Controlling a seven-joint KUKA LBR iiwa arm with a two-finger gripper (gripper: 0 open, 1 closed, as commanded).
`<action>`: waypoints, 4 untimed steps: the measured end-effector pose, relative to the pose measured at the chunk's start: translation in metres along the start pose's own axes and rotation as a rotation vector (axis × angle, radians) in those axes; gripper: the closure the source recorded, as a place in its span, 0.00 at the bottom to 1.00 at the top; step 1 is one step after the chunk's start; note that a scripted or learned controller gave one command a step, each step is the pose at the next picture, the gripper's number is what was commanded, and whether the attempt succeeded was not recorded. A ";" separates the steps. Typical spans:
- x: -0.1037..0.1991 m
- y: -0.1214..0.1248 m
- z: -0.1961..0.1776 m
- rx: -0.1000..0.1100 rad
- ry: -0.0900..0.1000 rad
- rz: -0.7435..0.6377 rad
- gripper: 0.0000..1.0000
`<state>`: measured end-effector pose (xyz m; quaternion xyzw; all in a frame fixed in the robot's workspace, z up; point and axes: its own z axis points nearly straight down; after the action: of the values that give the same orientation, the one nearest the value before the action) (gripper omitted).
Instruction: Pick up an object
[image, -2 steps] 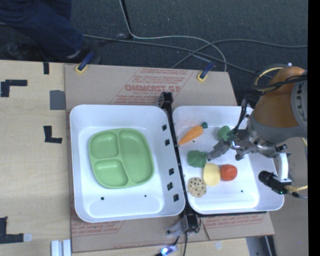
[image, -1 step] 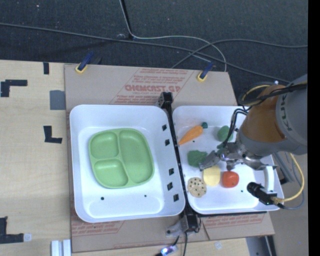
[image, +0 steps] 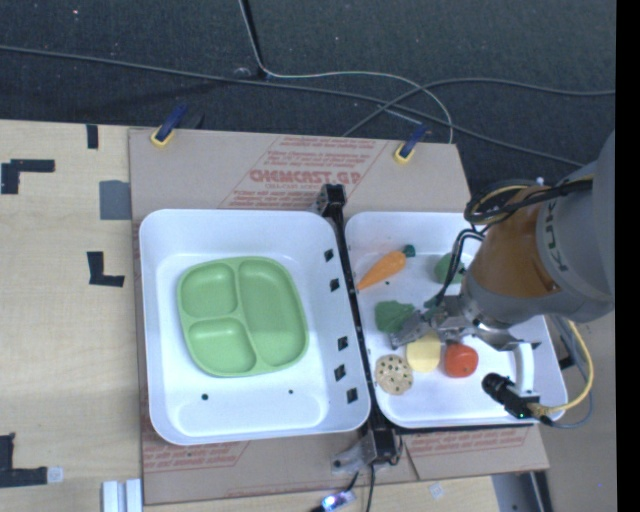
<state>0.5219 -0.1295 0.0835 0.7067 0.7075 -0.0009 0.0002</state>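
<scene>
Several small toy foods lie in the right bin (image: 395, 224): a carrot (image: 383, 268) near the divider, a dark green piece (image: 394, 315) below it, a pale yellow piece (image: 423, 354), a red tomato-like piece (image: 460, 360), a speckled cookie (image: 394, 374) and a light green piece (image: 445, 267) by my arm. My tool (image: 437, 322) sits low among them, just above the yellow piece; how it is set I cannot tell. Left bin (image: 160, 250) holds a green divided tray (image: 241, 315). Both bins rest on the table (image: 50, 320).
</scene>
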 end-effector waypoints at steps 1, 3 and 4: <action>0.000 0.001 -0.012 -0.001 -0.001 0.000 1.00; 0.002 0.014 -0.133 -0.006 0.000 -0.001 1.00; 0.002 0.015 -0.161 -0.003 0.001 0.000 1.00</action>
<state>0.5371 -0.1268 0.2445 0.7066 0.7076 0.0004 0.0008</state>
